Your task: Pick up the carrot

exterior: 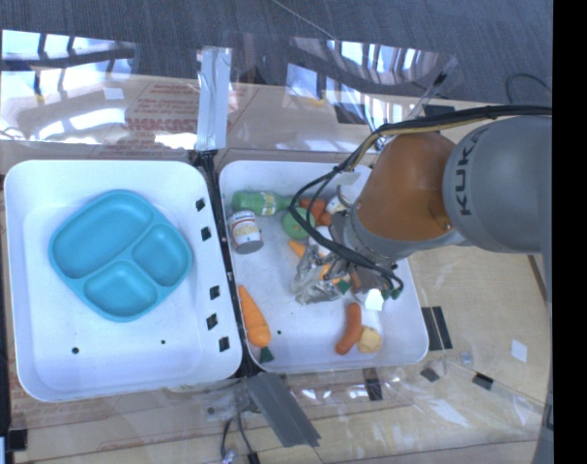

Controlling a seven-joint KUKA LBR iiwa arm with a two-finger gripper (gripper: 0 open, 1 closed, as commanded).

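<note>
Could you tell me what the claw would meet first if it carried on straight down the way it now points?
Probably the right bin's floor or the small clutter beside the claw, though depth is unclear. The carrot lies apart, lower left by the bin's wall, outside that line.

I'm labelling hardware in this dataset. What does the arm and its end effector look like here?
The arm is smooth grey with rounded links, dark "KU" lettering showing on its casing, and a wide orange band above the wrist. Black cables loop along it toward the wrist. The end effector is a metallic, silvery assembly; finer detail is too blurred to tell.
</note>
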